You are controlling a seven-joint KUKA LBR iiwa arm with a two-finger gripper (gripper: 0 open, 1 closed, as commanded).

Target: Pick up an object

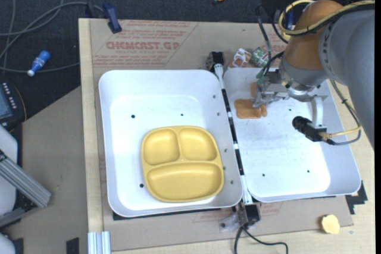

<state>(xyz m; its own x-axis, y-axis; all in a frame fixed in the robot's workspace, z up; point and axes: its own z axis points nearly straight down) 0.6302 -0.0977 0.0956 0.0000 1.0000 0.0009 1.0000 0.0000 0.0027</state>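
Observation:
A flat brown toast-like piece [247,109] lies in the right bin [286,169] near its left wall. My gripper [261,99] is low over the piece's right end and seems to touch it. Its metal body covers that end and a bit of brown just behind it. A small colourful packet [251,57] rests at the bin's far rim, above and left of the gripper. The grey arm with its orange band [309,38] comes in from the upper right.
The left bin [119,128] holds a yellow divided plate [181,163]. A black plug with a cable [307,128] hangs from the arm over the right bin. A yellow scrap [330,223] lies on the bench at the front right.

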